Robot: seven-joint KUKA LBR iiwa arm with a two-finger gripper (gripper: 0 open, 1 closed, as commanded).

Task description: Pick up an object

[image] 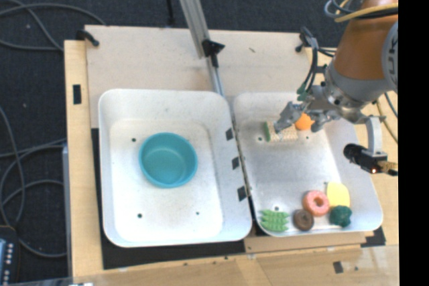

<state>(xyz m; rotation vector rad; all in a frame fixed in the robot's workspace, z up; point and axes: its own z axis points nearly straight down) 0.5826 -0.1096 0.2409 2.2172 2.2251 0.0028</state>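
Observation:
My gripper (303, 118) hangs over the far part of the right bin (295, 171), on the arm that reaches in from the right. A small orange object (303, 122) sits between its two fingers, and the gripper is shut on it. Just left of the fingers, on the bin floor, lies a pale brush-like piece (281, 133) with a green end (266, 131). Along the bin's near edge lie a pink donut (315, 202), a yellow piece (338, 195), a dark green piece (341, 215), a brown donut (303, 220) and a green ridged piece (273, 219).
A teal bowl (168, 159) stands in the middle of the left bin (120, 211). A slanted metal post (194, 10) rises behind the bins' shared edge. A black fitting (362, 157) juts out at the right bin's right rim.

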